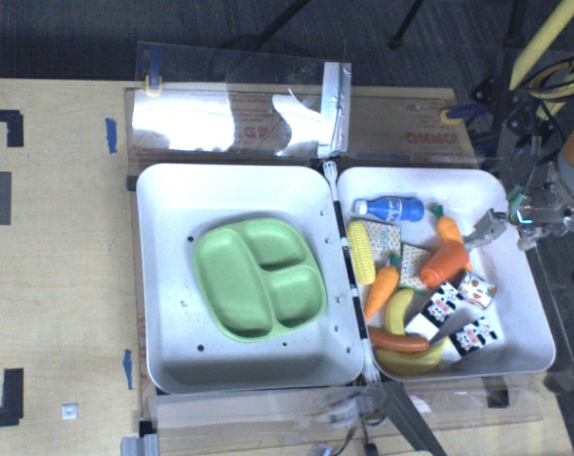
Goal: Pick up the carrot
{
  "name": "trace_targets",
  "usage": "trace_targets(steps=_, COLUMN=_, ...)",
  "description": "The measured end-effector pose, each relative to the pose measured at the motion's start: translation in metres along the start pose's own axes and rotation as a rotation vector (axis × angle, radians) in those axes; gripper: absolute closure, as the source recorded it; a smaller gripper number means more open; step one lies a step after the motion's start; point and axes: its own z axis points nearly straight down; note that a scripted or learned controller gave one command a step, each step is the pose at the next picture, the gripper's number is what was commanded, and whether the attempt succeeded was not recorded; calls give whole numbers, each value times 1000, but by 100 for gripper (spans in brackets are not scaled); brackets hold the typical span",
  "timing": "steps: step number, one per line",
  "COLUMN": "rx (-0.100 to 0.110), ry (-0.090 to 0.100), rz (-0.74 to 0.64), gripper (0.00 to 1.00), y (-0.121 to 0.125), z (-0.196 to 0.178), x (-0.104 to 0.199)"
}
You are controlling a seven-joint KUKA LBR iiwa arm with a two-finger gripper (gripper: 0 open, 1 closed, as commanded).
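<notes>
While the grey arm's gripper (496, 224) hangs at the right edge of the right-hand shallow white bin (529, 302), its jaws are too small and blurred to say whether they stand open or closed, and nothing can be seen between them. Several orange toy vegetables lie in that bin. One small tapered orange plastic carrot (381, 291) lies near the bin's left side, tilted, with its thick end up beside the yellow plastic corn cob (361, 251) and its tip pointing down toward the yellow banana (397, 313). Another orange carrot with a green top (447, 228) lies further right, and a fatter orange piece (444, 262) sits just below it. A blue and white toy bottle (390, 209) lies along the bin's far side. Black-and-white patterned cartons (446, 302) lie near the bin's middle. A red sausage-like piece (398, 341) rests by the near wall. On the pale wooden desk (54, 255), the left white bin (163, 255) holds a green divided plastic plate (258, 275).
</notes>
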Motion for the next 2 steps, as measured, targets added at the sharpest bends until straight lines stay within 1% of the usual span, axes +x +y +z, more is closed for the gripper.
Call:
trace_targets(steps=1, rx=-2, ry=-1, rz=57, gripper=0, y=44, z=73, x=-29)
trace_targets(steps=2, rx=-7, ry=-3, rz=-87, gripper=0, y=66, z=130, x=-9)
